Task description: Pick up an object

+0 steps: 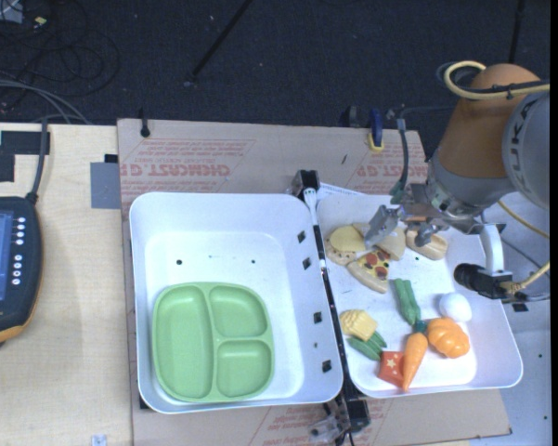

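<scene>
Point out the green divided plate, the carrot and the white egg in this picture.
green divided plate (213, 344): camera view, ridge where its three compartments meet.
carrot (414, 355): camera view, middle of its orange body.
white egg (455, 307): camera view, centre of its shell.

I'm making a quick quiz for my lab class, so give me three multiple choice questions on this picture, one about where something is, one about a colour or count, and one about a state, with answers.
1. Where does the green tray lie?
A. left bin
B. right bin
C. on the bench outside the bins

2. How many compartments does the green tray have?
A. two
B. three
C. five

3. Where is the gripper?
A. over the left bin
B. over the right bin's far part, by the pizza slice
C. off the bench

Answers:
1 A: it sits in the left bin, toward the near side.
2 B: one long, two smaller.
3 B: it hangs above the right bin, near the pizza slice.
</scene>
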Controlling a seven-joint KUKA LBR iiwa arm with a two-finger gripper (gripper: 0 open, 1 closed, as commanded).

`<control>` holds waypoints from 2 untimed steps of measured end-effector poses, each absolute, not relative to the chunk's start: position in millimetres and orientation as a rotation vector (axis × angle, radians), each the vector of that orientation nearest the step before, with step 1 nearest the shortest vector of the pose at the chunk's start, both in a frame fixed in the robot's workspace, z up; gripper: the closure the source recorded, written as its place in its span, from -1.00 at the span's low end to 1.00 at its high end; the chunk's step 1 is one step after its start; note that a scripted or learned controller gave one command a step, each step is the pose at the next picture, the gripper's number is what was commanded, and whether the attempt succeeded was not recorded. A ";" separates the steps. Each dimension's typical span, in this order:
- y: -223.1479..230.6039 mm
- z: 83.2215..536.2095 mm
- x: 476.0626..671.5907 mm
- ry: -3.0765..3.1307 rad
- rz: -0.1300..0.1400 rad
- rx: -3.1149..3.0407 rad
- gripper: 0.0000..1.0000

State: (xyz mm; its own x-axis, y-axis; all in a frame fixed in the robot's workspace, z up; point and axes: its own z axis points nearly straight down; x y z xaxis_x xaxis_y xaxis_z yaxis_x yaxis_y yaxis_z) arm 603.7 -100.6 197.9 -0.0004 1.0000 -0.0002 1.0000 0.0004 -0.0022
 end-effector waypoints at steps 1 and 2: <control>-130.8 139.1 533.0 -2.210 0.011 -2.218 -1.00; -150.7 85.5 574.8 -2.218 0.004 -2.214 -1.00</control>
